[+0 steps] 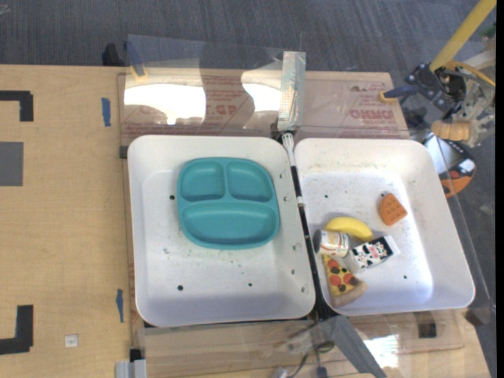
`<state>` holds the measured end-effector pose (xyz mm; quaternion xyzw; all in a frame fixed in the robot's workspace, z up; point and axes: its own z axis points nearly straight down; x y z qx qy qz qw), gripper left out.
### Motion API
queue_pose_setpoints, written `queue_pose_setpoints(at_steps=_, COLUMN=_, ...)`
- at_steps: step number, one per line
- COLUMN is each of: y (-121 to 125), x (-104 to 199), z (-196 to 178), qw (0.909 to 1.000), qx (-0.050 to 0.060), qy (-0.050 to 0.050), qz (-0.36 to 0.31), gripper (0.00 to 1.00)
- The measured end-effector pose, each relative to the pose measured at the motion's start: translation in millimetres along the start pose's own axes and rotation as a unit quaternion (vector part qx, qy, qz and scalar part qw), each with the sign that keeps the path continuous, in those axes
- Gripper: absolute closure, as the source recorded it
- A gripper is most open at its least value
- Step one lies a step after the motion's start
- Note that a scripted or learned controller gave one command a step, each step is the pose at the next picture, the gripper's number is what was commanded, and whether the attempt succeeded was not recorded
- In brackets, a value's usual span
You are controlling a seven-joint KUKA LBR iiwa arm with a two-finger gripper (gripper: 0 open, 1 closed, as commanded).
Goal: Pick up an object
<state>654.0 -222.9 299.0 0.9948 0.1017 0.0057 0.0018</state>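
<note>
Wooden bench (63, 211), teal plate (228, 201) in left bin (150, 274), banana (350, 227) right, pincer state perhaps unreadable

Robotics lab, plywood bench (55, 211), two white bins (150, 290), grey carpet floor (236, 6), clamped rig hardware (441, 85)

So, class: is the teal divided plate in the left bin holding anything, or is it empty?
Empty. The teal divided plate lies flat in the left bin, and all three of its compartments show bare teal, with nothing resting in them.
</note>
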Motion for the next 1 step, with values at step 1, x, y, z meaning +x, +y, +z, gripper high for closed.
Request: queue_pose_setpoints(at_steps=1, y=-93.0, x=24.1, z=-110.2, qw=0.9990, qx=0.002, qy=0.001, qz=-0.044, gripper=1.00)
